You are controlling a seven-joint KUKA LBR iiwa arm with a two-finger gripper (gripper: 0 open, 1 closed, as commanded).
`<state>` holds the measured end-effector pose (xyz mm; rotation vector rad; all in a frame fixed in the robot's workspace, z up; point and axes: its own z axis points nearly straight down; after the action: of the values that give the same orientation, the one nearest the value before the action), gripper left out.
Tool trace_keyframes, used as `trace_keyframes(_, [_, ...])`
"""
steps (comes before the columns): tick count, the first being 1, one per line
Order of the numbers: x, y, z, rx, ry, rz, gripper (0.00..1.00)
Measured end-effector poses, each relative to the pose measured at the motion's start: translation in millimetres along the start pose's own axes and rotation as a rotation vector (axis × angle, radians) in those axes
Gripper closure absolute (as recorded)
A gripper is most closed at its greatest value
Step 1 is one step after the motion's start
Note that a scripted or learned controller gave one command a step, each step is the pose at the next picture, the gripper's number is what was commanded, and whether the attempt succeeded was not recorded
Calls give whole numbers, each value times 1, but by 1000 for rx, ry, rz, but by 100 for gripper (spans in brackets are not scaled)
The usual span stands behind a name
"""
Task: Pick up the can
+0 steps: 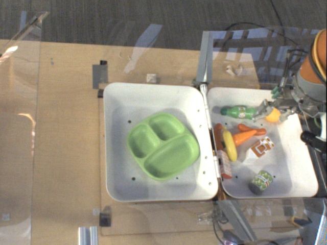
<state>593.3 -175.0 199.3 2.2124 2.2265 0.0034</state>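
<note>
The can [261, 181], short with a green label and a grey top, lies on its side near the front of the right bin [301, 188]. My gripper [276, 110] is low over the far end of that bin, well behind the can. It stands open, with a small yellow-orange fruit [273, 116] at its fingertips. Nothing is lifted. The grey arm with its orange band [310, 70] comes in from the right edge.
The right bin also holds a green bottle [238, 112], a carrot [249, 133], a banana [229, 145], a sausage [218, 137], a red packet [225, 166] and a brown-and-white box [262, 147]. A green divided plate [162, 145] lies in the left bin [115, 137].
</note>
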Motion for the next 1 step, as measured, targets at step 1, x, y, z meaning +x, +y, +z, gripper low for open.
trace_keyframes(1, [48,-49,105,-19,-8,-439,0])
